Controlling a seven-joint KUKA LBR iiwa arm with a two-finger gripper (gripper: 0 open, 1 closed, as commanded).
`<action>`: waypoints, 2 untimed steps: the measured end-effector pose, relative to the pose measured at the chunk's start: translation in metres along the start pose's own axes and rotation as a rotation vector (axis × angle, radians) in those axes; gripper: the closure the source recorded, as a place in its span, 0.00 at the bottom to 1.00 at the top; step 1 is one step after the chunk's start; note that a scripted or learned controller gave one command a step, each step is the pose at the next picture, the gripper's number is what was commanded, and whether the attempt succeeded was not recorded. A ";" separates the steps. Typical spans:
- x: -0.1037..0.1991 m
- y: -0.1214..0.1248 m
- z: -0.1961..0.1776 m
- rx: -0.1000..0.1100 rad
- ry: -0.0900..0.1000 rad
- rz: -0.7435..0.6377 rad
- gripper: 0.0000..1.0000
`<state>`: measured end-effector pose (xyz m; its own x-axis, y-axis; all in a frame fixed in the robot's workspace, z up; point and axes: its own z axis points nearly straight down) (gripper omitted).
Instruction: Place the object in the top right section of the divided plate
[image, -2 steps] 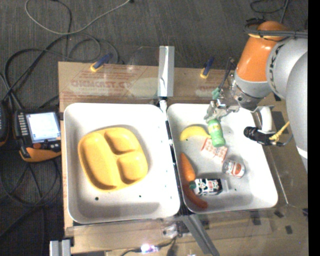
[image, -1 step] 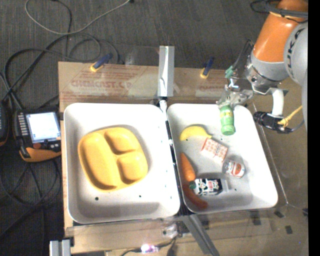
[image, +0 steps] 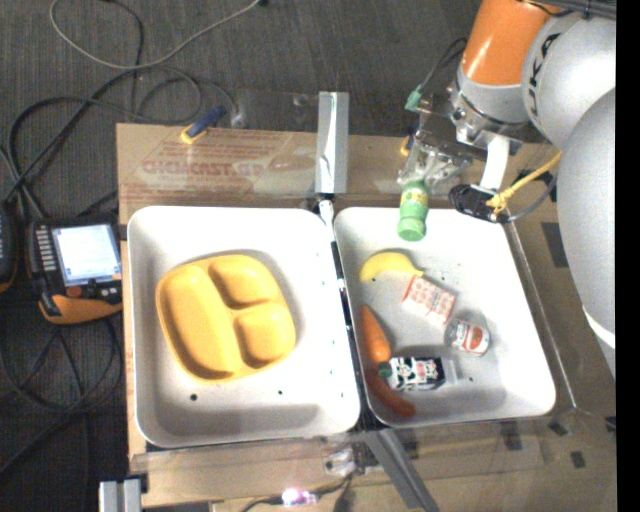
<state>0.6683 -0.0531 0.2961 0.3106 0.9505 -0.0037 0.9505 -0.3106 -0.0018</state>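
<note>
Lighting is even and fairly bright, apparently from overhead. The two white bins (image: 440, 395) reflect strongly, with mild glare on their rims. Shadows are soft and short beneath the yellow plate (image: 228, 315). The surrounding floor is dim. Focus is slightly soft; fine detail is grainy.

Bench (image: 220, 165) lying under two shallow white bins sitting side by side, touching at middle: left bin (image: 150, 400), right bin (image: 520, 385). Printed cardboard sheet (image: 200, 170) lying flat on bench behind left bin. Blue-and-yellow item (image: 200, 123) resting at cardboard's rear edge.
</note>
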 end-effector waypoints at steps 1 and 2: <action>0.023 -0.040 0.036 0.001 0.000 -0.081 1.00; 0.051 -0.099 0.030 0.003 0.002 -0.041 1.00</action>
<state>0.5894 0.0258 0.2666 0.2711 0.9626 -0.0021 0.9626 -0.2711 -0.0047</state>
